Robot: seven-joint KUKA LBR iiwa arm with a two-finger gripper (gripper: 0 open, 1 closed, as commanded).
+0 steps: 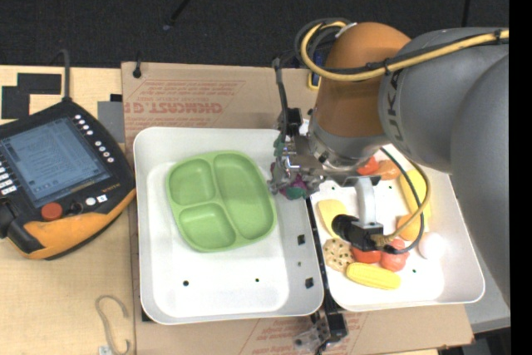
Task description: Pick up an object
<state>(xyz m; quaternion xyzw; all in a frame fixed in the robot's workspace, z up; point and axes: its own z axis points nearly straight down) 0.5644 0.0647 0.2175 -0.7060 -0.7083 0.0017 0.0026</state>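
Observation:
My gripper (289,172) hangs over the right rim of the left bin (158,262), just by the divider between the two bins. A small dark green and purple thing (293,190) sits right under it; whether it is held I cannot tell. The right bin (461,278) holds several toy foods: a yellow corn cob (371,276), a red tomato (394,259), a brown cookie (336,253), a pale yellow piece (329,210), a banana (416,194) and an orange-red piece (371,166). The arm's bulk hides the back of that bin.
A green divided plate (220,199) lies in the left bin, a little left of the gripper. A teach pendant (54,166) rests on the bench at the far left. A metal hook (112,320) lies near the front left corner.

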